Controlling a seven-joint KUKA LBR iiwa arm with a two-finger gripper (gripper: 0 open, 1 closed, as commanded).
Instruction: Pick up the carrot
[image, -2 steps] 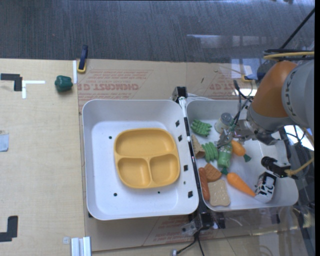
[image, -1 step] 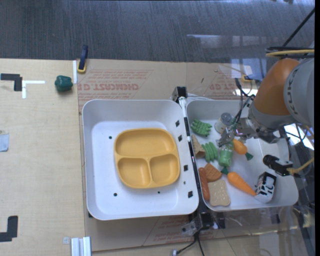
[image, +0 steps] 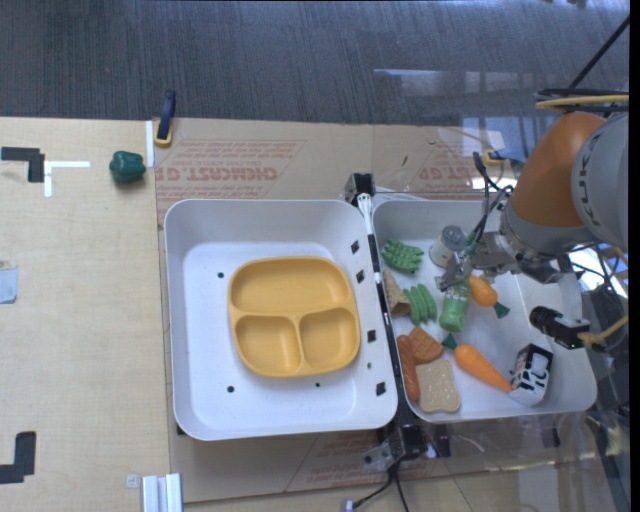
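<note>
A long orange carrot (image: 482, 368) with a small green top lies in the right bin (image: 575, 400), near its front. A shorter orange piece (image: 483, 291) with a green leaf lies further back. My gripper (image: 458, 278) hangs over the middle of the right bin, just left of that short orange piece and right above a green cylinder (image: 453, 313). The long carrot lies apart from the gripper, toward the front right of it. Nothing can be made out as held.
The right bin also holds green toy vegetables (image: 403, 255), a bread slice (image: 438, 388), a sausage (image: 408, 376) and a black-and-white object (image: 532, 373). A yellow divided plate (image: 295, 315) sits in the left bin (image: 200, 400). A green ball (image: 127, 167) lies on the bench at the far left.
</note>
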